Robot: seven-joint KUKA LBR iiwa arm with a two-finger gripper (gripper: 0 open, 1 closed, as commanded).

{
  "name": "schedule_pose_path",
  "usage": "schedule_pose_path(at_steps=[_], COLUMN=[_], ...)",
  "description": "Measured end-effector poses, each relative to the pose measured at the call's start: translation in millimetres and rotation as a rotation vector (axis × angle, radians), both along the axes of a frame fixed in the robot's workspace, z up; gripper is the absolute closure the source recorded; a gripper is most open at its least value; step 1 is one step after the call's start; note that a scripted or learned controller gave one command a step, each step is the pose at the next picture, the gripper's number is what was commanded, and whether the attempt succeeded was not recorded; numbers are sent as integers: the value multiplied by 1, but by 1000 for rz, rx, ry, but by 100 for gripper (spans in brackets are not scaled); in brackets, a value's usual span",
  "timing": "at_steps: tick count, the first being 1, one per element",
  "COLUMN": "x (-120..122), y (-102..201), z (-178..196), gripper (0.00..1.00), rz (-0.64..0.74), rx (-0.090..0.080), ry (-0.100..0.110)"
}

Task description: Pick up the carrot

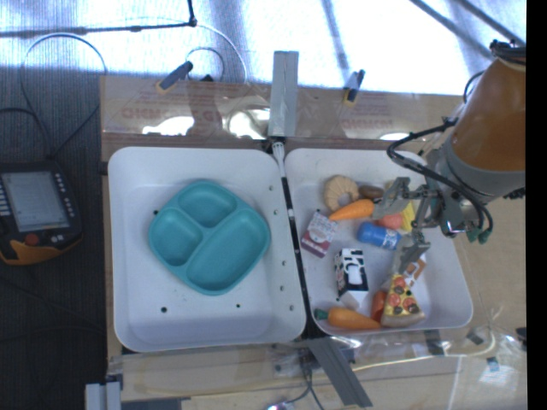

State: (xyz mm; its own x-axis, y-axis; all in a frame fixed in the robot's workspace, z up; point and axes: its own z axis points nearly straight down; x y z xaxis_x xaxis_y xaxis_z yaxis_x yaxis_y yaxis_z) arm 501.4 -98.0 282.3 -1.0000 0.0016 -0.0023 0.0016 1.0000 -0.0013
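Observation:
An orange carrot (352,211) lies in the right bin (457,301), its tip pointing left under a tan doughnut (340,190). A second carrot-like orange toy (351,319) with a green end lies at the bin's front edge. My gripper (406,220) hangs just right of the first carrot, above a blue can (376,235) and some small red and yellow toys. Its two grey fingers (416,249) stand apart, one toward the back and one toward the front. The gripper is open and neither carrot is between the fingers.
The right bin also holds a pink packet (320,231), a black-and-white carton (350,269) and a pizza slice (400,301). A teal divided plate (209,236) sits in the left bin (137,314). A raised divider (291,229) separates the bins.

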Motion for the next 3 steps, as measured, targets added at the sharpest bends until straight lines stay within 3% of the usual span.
schedule_pose_path(at_steps=[1, 2, 3], x=[55, 110, 114], y=[-19, -24, -25], z=[-145, -165, -171], gripper=[0, 0, 0], rz=[-63, -230, -307], rx=[1, 1, 0], ry=[7, -14, -33])
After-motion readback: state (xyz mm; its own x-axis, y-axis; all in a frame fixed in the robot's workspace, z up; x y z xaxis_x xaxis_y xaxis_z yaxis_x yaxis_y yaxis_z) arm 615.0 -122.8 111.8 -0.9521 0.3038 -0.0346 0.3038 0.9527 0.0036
